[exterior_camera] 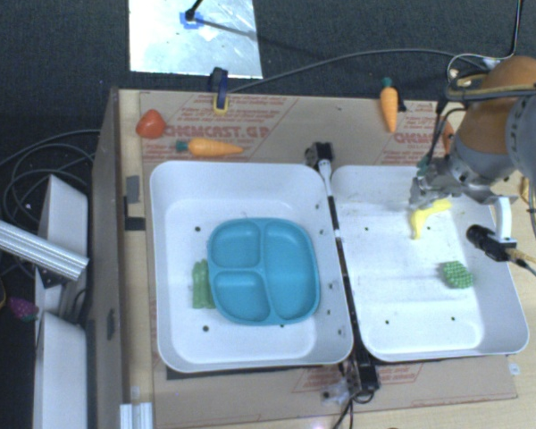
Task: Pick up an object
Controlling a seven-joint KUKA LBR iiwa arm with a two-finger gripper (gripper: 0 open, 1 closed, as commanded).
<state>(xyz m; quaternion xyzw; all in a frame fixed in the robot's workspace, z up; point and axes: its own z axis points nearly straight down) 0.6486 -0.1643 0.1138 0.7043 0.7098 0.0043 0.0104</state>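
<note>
While the gripper (426, 195) hung at the yellow banana-shaped toy (423, 215) in the right bin (482, 333), finger state undeterminable, the approach-to-grasp step appeared current, and the next move likely required closing squarely before lifting.

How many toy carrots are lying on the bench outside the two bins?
2. One carrot lies flat behind the left bin; another carrot sits behind the right bin. The arm could hide others.

We note the arm (509, 114) reaching in from the right, orange band above the wrist, bent downward. Our gripper (426, 191) hangs low, pointing down; the wrist is nearly vertical.
</note>
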